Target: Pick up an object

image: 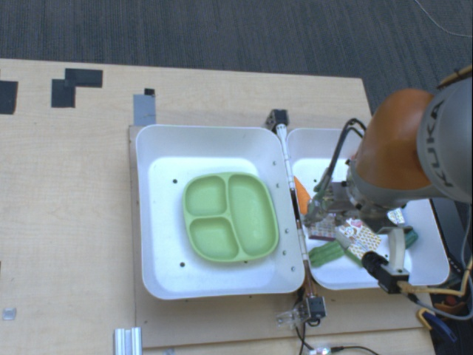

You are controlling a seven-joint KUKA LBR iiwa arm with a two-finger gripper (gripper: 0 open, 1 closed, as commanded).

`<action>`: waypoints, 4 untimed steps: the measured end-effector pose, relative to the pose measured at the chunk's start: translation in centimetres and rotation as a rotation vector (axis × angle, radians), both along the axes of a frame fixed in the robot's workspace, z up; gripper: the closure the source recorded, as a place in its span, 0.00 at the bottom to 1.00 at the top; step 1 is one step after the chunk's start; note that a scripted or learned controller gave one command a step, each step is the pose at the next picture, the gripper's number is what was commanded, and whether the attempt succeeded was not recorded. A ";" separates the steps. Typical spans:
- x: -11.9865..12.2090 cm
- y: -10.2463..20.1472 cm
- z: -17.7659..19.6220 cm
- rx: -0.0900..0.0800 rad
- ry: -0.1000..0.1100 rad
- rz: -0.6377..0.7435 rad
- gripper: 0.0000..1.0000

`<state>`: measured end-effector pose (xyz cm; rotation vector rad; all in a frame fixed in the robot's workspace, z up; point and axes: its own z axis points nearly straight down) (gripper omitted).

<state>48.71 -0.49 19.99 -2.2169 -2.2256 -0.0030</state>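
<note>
While the grey arm with its orange band (395, 150) covers much of the right shallow white bin (436, 268), a pale green three-part plastic plate (230, 217) lies in the left bin (159, 213) on the pale wooden worktop (66, 213). Under the wrist sit a green pod-shaped toy (325, 254), a patterned packet (360, 237) and an orange piece (301, 194).

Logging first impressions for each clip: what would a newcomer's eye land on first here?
The pale green divided plate lying flat in the left bin stands out most. Next comes the arm's big orange band looming over the right bin, where a green object and an orange one lie among clutter.
</note>
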 end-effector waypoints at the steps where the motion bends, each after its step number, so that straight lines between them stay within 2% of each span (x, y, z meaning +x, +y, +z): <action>1: 1.7 1.9 0.0 0.000 -0.001 0.000 1.00; 3: 1.9 2.1 2.0 0.002 -0.006 0.006 1.00; 4: 5.5 3.2 -1.6 -0.001 0.000 0.002 1.00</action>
